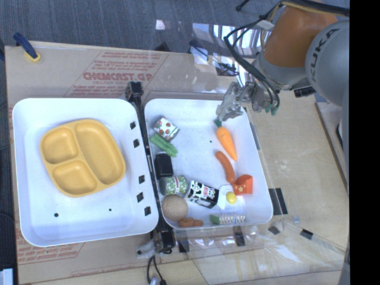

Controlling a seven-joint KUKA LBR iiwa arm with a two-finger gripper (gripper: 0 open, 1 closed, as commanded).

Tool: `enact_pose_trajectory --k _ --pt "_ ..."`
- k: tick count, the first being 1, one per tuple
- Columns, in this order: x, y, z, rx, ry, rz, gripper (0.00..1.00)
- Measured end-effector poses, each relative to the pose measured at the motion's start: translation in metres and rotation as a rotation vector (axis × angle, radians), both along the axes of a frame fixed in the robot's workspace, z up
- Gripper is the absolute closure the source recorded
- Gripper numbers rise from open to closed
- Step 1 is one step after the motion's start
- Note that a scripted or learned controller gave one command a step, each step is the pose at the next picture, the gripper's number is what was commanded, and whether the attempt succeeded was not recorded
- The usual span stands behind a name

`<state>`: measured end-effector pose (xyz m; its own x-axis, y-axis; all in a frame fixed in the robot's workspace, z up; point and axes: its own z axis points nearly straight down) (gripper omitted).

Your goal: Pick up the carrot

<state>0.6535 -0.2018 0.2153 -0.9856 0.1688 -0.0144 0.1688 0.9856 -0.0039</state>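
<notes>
Pincer above the carrot's green top, grip state impossible to tell.

A dark grey carpeted floor fills the top of the frame, ribbed with fine lines. Below it lies the bench, pale wood on the right side, covered across the left and middle with brown cardboard printed in red letters. A blue and yellow clamp grips the cardboard's upper left corner. A small white scrap lies on the floor. Light is even, with glare near the top centre.
</notes>
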Motion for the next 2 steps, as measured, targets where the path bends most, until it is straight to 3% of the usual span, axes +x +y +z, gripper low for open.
enact_pose_trajectory --k 1,2 --pt "-0.091 0.004 -0.105 0.008 0.020 0.135 1.00" --pt "-0.026 0.023 -0.033 0.006 0.006 -0.162 1.00"
